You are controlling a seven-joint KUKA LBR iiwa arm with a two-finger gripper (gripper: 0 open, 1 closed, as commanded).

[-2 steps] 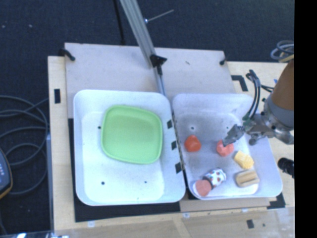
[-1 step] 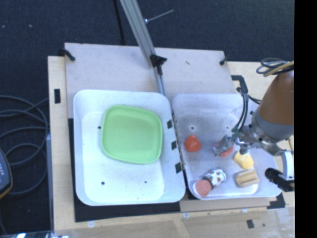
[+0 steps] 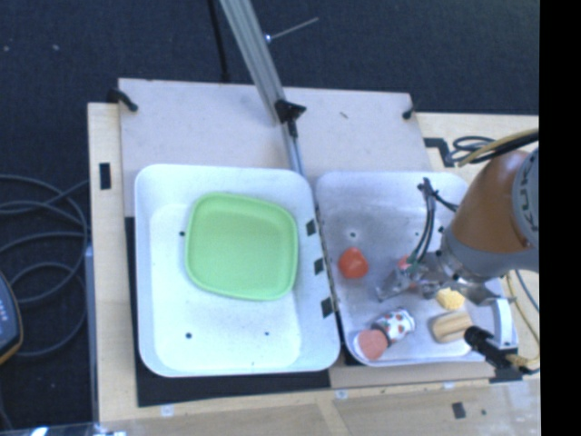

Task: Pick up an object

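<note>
In the right bin (image 3: 372,198) lie a small orange-red ball (image 3: 353,263), a spotted white can with a red end (image 3: 385,331), a tan block (image 3: 450,325) and a yellow piece (image 3: 449,298). My gripper (image 3: 399,284) hangs low over the bin's middle, right of the ball and just above the can. The orange-banded wrist (image 3: 490,212) covers the bin's right side. The fingers look dark and thin against the bin floor, and nothing visible sits between them.
The left bin (image 3: 163,334) holds a light green square plate (image 3: 242,245). A metal pole (image 3: 254,44) slants down from the top to the bins' shared rim. Cables lie off the bench at left (image 3: 36,234).
</note>
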